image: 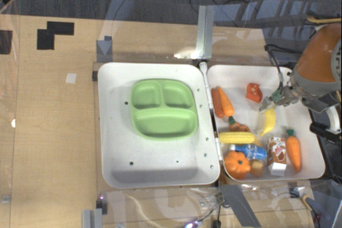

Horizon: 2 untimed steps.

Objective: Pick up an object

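gripper (pixel 279 97) over right white plastic bin (pixel 318 168), just above yellow toy banana (pixel 267 122), likely lined up to grasp | finger spread: cannot tell | 1 green divided plate (pixel 163 109) in left bin (pixel 115 168)

A bulky grey arm (pixel 320 80) with a rounded orange band, black cables, and a small metallic end effector (pixel 279 97).

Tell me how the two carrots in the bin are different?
The left carrot lies near the bin's divider, leafy end down by the corn. The right carrot lies near the far right wall, green top pointing up. The right one looks shorter and fatter. Both are orange toy carrots.
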Motion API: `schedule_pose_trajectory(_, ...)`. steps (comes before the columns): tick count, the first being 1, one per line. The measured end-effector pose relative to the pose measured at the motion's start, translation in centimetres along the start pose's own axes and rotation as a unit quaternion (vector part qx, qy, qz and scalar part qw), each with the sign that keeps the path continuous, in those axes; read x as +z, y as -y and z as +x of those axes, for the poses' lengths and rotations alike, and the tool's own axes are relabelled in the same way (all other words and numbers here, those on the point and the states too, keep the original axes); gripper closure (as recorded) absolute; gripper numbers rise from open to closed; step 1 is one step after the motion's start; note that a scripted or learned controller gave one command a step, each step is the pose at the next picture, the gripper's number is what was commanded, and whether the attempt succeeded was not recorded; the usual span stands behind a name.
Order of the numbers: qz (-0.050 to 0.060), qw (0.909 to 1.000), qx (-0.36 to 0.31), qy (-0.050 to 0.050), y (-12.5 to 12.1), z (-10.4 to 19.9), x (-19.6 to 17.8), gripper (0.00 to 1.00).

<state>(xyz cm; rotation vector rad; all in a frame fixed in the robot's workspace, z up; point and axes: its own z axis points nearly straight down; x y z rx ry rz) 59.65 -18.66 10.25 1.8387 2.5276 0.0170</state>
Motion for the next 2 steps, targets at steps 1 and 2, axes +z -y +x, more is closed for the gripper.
schedule_pose_trajectory(1,0.006,1.0,-0.001,-0.002,-0.7,-2.1,0.6,1.0)
schedule_pose_trajectory(2,0.004,1.0,0.004,-0.001,-8.2,0.2,-11.2,1.0)
